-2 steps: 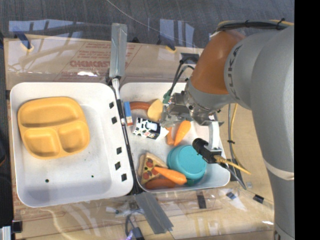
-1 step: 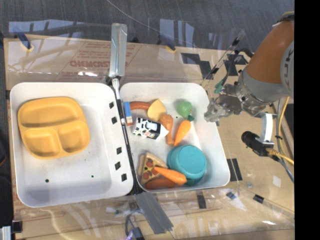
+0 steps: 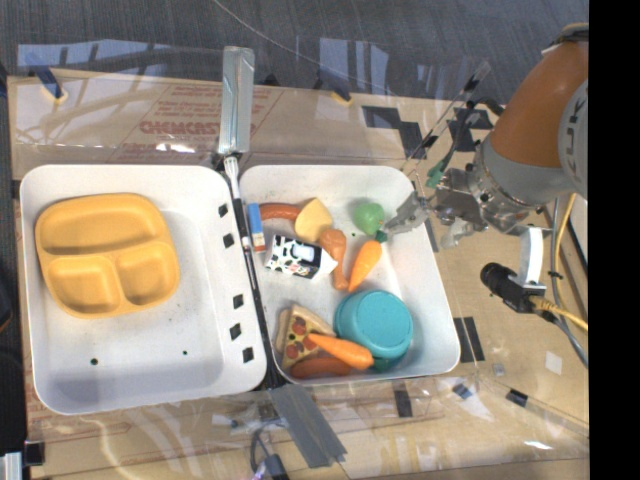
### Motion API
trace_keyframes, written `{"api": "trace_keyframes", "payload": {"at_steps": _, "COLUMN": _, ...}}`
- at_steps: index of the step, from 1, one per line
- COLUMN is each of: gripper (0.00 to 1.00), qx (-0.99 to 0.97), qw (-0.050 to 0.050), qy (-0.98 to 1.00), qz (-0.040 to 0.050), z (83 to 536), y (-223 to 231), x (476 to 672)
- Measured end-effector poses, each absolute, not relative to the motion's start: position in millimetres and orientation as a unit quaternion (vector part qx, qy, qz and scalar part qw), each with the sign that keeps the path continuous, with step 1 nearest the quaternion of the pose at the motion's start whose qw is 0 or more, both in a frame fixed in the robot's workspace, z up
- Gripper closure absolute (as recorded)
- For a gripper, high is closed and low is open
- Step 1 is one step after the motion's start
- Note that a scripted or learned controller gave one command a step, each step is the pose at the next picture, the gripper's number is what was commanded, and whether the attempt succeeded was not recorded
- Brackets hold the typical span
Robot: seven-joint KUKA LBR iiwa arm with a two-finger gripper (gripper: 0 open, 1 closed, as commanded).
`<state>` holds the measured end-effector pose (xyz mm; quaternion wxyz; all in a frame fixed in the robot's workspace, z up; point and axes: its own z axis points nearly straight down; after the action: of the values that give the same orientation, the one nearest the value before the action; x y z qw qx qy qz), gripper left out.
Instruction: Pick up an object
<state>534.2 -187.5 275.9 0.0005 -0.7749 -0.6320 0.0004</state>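
Two white bins (image 3: pixel 130 388) share the bench; the gripper (image 3: pixel 408 215), its grasp state unclear, should descend squarely over the green ball (image 3: pixel 368 214).

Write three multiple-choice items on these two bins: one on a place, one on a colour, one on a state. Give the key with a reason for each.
1. Where does the yellow divided tray lie?
A. In the left bin
B. In the right bin
C. On the bench outside the bins

2. What colour is the round bowl in the right bin?
A. Red
B. Teal
C. Black

3. How does the bowl sit?
A. Upside down, base up
B. Upright and full of food
C. Stacked on the yellow tray

Key:
1 A: the tray rests in the left bin's upper part.
2 B: the bowl is teal, beside the pizza slice and a carrot.
3 A: its flat closed base faces up and no hollow shows.

The hand is near the right bin's rim by the green ball.
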Motion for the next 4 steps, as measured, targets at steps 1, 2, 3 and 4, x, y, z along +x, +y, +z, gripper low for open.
{"api": "trace_keyframes", "payload": {"at_steps": 1, "gripper": 0.0, "qx": -0.822, "qw": 0.004, "qy": -0.57, "qz": 0.0031, "z": 170.1, "y": -138.4, "x": 508.9}}
{"api": "trace_keyframes", "payload": {"at_steps": 2, "gripper": 0.0, "qx": -0.775, "qw": 0.0, "qy": -0.632, "qz": 0.0003, "z": 190.9, "y": -188.1, "x": 497.3}}
{"api": "trace_keyframes", "payload": {"at_steps": 3, "gripper": 0.0, "qx": -0.839, "qw": -0.008, "qy": -0.545, "qz": -0.0103, "z": 112.8, "y": -144.7, "x": 584.4}}
{"api": "trace_keyframes", "payload": {"at_steps": 4, "gripper": 0.0, "qx": -0.831, "qw": -0.01, "qy": -0.556, "qz": -0.0118, "z": 107.7, "y": -199.2, "x": 544.5}}
